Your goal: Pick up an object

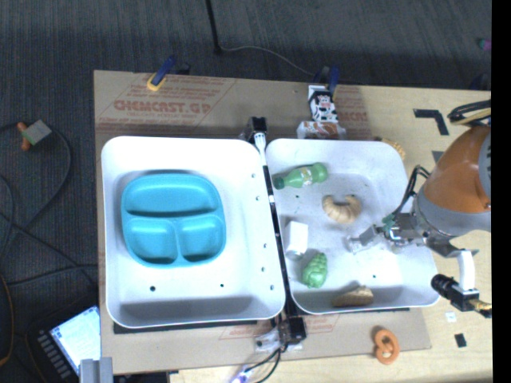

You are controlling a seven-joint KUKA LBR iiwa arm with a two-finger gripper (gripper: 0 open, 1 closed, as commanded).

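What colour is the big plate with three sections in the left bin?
The sectioned plate is light blue, seen plainly in the camera view, lying in the left white bin.

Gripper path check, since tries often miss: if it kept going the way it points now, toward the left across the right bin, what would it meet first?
Likely the white block, left of the gripper; the croissant sits just above that line. Depth is unclear.

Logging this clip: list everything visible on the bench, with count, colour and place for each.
bins: 2, white, side by side
divided tray: 1, blue, left bin
bottle: 1, green, right bin, far side
croissant: 1, tan, right bin, centre
block: 1, white, right bin, left side
lumpy toy: 1, green, right bin, near side
flat piece: 1, brown, right bin, near wall
pretzel: 1, orange, bench, outside bins
end effector: 1, grey, over right bin
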